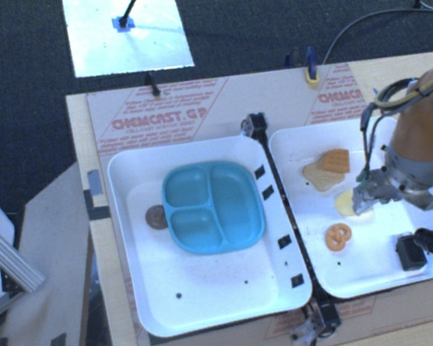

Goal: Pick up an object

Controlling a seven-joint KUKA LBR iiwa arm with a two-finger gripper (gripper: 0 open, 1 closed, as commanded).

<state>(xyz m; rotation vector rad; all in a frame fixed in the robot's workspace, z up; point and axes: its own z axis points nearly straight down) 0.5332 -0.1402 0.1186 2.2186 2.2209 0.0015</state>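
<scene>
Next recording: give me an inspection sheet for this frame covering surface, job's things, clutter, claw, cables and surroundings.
Surface: two shallow white bins side by side on a bench.
Job's things: orange pretzel-shaped toy, tan flat piece with an orange wedge, pale yellow round piece, all in the right bin.
Clutter: blue sectioned plastic plate and small brown disc in the left bin.
Claw: claw low at the yellow piece; finger state unclear.
Cables: black cable above the right bin.
Surroundings: dark carpet, white sheet.
</scene>
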